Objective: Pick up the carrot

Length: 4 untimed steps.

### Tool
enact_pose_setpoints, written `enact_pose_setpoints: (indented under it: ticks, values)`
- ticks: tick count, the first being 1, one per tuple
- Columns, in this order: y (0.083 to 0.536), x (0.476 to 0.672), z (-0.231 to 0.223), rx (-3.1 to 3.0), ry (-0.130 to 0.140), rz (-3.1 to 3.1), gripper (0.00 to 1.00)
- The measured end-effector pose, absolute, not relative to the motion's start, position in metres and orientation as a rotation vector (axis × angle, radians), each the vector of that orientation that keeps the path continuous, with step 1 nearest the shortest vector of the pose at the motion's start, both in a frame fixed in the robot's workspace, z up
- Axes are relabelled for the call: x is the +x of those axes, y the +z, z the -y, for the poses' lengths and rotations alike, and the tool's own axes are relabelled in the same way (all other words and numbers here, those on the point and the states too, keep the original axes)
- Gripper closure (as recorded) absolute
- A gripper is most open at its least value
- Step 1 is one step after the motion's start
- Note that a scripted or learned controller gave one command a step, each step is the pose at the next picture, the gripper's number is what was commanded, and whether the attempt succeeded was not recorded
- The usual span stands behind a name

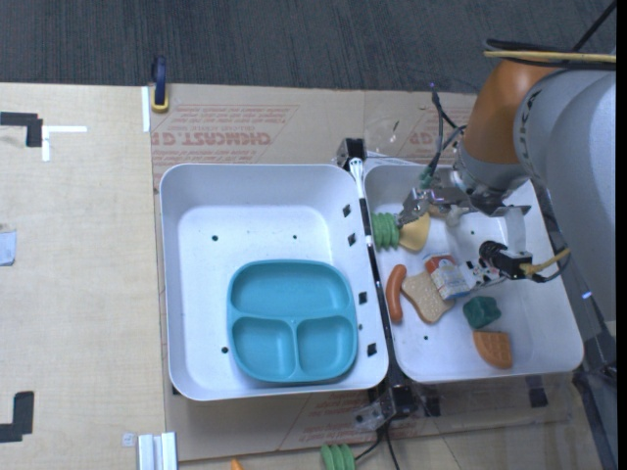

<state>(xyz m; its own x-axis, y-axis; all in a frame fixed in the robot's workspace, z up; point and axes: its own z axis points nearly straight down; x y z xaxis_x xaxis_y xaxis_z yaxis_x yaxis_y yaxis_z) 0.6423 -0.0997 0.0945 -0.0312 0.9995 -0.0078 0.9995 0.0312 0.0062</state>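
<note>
An orange tapered piece (493, 349), which I take for the carrot, lies near the front right corner of the right bin (549, 360). My gripper (422, 204) hangs over the back left part of that bin, well away from the orange piece. Right under it lie a pale yellow wedge (415, 233) and a green ridged tuft (385, 230) against the bin's left wall. Nothing shows as held.
Also in the right bin are a red-orange sausage (395, 292), a bread slice (427, 299), a small red, white and blue packet (449, 276) and a dark green lump (481, 311). The left bin (196, 213) holds a blue divided plate (292, 319). A black cable end (505, 259) hangs over the right bin.
</note>
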Motion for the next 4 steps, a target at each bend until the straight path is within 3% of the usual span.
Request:
enact_pose_setpoints:
  ticks: [1, 2, 3, 4]
  values:
    - [0.103, 0.642, 0.100, 2.174, -0.004, -2.253, 1.00]
    - [0.112, 0.643, 0.101, 2.168, -0.006, -2.255, 1.00]
    - [0.112, 0.643, 0.100, 2.168, -0.006, -2.255, 0.00]
    - [0.091, 0.638, 0.102, 2.352, -0.006, -2.084, 0.00]
